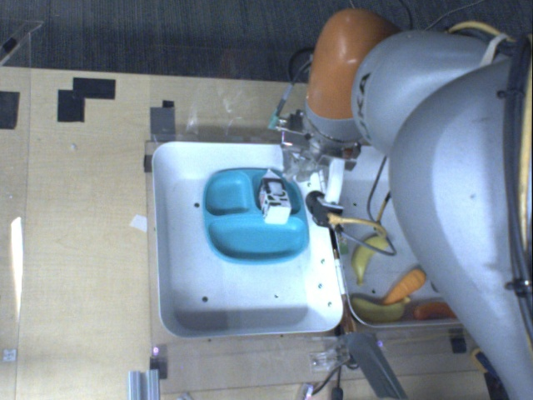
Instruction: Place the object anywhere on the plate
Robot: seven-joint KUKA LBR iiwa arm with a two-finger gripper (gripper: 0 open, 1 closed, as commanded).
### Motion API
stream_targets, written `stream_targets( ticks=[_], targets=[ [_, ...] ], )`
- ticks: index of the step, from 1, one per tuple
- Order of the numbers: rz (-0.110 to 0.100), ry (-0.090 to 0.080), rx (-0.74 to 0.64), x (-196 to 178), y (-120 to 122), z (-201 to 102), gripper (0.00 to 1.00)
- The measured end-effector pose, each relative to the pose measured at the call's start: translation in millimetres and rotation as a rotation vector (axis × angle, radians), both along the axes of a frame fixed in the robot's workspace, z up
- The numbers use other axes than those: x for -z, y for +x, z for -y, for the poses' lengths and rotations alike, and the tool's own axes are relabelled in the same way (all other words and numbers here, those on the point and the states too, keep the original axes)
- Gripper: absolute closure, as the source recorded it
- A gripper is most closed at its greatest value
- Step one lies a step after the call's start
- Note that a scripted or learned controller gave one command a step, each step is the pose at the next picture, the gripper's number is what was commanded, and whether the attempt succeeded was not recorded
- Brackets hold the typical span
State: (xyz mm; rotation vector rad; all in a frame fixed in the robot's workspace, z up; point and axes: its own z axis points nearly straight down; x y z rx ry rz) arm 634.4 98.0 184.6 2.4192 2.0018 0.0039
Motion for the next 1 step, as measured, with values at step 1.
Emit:
stream_targets(
  ticks=[1],
  targets=[
    [-0.001,0.000,-0.001,0.3,-0.2,-0.3,0.00]
  ],
)
